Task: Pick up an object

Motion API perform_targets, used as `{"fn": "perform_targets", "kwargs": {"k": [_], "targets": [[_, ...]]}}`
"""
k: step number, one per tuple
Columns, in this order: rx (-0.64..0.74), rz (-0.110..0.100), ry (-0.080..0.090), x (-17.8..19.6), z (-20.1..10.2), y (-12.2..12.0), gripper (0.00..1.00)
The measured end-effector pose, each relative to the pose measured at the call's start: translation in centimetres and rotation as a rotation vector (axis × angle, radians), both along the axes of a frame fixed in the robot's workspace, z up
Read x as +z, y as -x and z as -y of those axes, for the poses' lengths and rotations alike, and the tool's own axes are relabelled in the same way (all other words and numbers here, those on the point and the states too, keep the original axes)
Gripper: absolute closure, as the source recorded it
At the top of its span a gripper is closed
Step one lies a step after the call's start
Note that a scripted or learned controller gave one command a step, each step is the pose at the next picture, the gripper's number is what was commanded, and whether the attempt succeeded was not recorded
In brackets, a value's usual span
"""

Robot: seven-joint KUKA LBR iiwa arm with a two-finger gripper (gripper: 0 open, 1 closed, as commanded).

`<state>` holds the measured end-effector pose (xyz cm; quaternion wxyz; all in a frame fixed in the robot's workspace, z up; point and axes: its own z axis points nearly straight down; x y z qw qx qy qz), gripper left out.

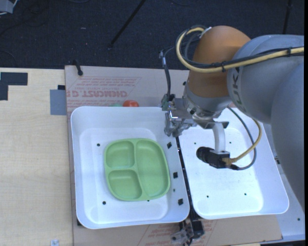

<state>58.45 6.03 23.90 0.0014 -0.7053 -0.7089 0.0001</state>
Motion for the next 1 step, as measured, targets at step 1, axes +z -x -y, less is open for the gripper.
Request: {"fn": "perform_targets", "kwargs": {"k": [1], "targets": [[-0.001, -0.004, 0.001, -1.93, -4.64, 0.27, 1.0]]}}
